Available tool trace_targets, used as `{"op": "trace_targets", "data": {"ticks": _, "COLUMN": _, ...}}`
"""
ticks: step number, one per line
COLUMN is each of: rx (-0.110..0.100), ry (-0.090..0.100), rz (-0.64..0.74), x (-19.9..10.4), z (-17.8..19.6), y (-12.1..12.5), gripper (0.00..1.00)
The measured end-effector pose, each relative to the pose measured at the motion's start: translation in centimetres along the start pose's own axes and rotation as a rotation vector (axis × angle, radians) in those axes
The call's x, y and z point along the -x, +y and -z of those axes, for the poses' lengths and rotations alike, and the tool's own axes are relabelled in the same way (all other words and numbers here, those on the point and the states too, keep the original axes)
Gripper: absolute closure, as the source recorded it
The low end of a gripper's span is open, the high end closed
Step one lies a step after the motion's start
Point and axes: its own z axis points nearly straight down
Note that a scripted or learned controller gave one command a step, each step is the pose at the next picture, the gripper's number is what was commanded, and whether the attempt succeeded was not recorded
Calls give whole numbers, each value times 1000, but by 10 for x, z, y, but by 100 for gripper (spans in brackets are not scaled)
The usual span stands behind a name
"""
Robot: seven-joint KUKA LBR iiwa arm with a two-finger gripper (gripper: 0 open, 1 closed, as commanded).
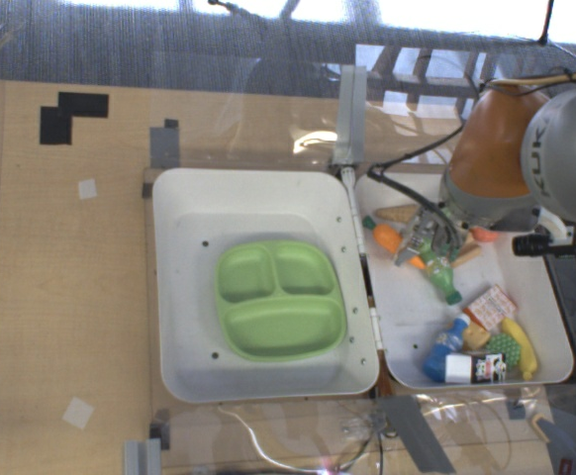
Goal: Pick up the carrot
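The carrot [387,237] is a small orange toy with a green tip. It lies in the upper left part of the right bin [555,310], close to the wall shared with the left bin. My gripper [423,239] hangs low over the right bin just to the right of the carrot, under the grey and orange wrist [506,156]. The carrot lies beside the gripper, and nothing shows it being held. A small orange piece [418,261] sits right below the gripper.
The right bin also holds a green bottle [444,281], a beige wedge [397,213], a red-and-white box [491,307], a yellow toy [520,345], a blue bottle [446,340] and a white can [472,367]. A green divided plate [280,299] lies in the left bin [184,265].
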Motion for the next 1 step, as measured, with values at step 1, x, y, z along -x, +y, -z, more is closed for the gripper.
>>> {"op": "trace_targets", "data": {"ticks": 1, "rx": -3, "ry": 8, "rz": -263, "x": -25, "z": 85, "y": 78, "gripper": 100}}
